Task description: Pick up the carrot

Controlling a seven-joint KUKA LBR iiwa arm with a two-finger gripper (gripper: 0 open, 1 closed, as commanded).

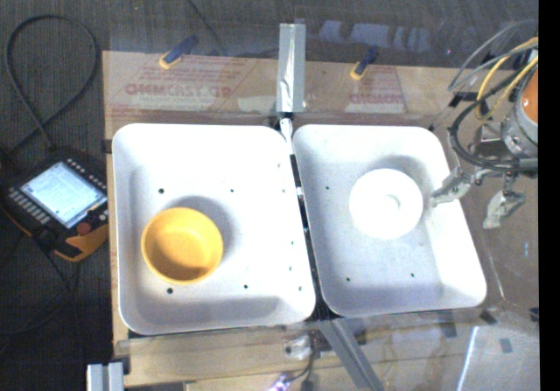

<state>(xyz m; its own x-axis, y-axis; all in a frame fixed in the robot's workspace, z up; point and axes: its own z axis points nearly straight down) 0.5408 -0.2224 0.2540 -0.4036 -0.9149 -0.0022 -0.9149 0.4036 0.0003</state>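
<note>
Presently: gripper (473, 198), jaws spread wide, nothing between them, poised over the right bin (455, 289) at its outer rim, beside white plate (386, 202). Yellow bowl (182, 244) in left bin (131, 162). Whereabouts of carrot cannot be told. Presumably light, stiff, smooth; grasp across mid-length.

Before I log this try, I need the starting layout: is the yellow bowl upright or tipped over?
Upright. The yellow bowl sits in the left bin with its round opening facing the camera.
</note>
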